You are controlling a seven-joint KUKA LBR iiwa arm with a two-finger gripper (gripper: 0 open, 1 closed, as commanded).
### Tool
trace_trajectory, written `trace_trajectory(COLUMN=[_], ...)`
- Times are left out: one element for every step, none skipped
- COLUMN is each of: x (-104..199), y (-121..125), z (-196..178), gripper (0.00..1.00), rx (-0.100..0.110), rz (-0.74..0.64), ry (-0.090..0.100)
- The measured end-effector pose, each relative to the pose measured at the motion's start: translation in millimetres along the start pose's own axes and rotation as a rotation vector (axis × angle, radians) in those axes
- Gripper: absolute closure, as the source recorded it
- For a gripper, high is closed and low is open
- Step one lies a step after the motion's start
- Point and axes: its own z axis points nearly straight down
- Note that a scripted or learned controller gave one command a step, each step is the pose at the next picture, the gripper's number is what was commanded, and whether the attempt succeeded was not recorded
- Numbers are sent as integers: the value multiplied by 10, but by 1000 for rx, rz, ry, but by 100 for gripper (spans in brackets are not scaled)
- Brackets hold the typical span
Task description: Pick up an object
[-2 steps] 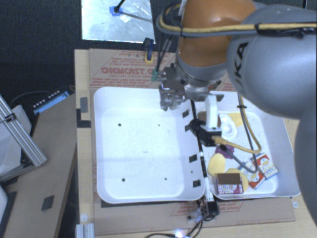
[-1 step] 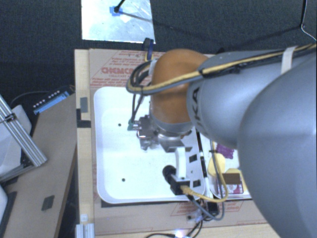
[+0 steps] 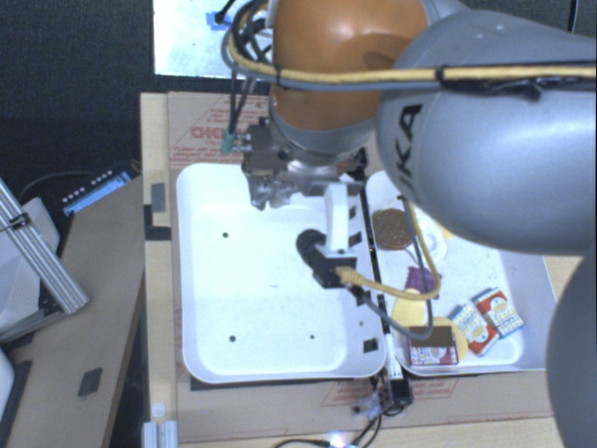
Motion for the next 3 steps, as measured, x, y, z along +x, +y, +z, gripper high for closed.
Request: trace_trajectory(x=[-35,-17,-15], y=[-335,-414,-416], z=[998,-721,-732], gripper=[100,100,100], rx=[26,-1,13], rz=[7,2,-2], ry=[-11,2,-6])
